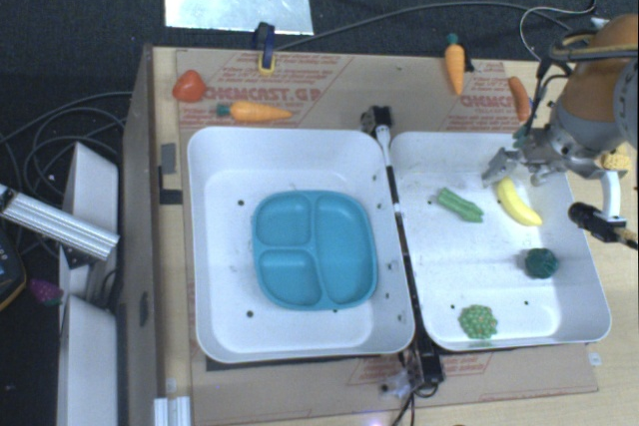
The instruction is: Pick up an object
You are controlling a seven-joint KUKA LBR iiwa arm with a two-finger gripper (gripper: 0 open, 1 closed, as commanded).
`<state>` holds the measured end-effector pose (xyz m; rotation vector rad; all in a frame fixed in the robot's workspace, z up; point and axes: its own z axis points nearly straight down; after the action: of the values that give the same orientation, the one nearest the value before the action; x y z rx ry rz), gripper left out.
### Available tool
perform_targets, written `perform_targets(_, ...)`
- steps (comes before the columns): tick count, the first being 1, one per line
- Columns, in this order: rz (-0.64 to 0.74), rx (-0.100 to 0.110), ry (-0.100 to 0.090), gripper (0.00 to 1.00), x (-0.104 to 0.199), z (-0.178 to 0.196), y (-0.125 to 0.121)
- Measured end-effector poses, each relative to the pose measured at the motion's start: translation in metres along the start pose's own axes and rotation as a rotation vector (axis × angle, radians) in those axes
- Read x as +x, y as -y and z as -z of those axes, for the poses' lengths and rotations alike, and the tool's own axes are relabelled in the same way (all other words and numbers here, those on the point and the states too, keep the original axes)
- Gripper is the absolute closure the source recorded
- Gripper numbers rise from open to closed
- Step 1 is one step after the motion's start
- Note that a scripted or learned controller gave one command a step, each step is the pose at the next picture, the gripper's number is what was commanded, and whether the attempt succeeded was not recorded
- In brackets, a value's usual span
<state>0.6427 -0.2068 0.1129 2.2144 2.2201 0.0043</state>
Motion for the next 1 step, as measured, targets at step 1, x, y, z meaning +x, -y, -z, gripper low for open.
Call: perform_targets(1,0.001,-0.004,0.001,1.00,-0.0003,0.0114,-0.0012)
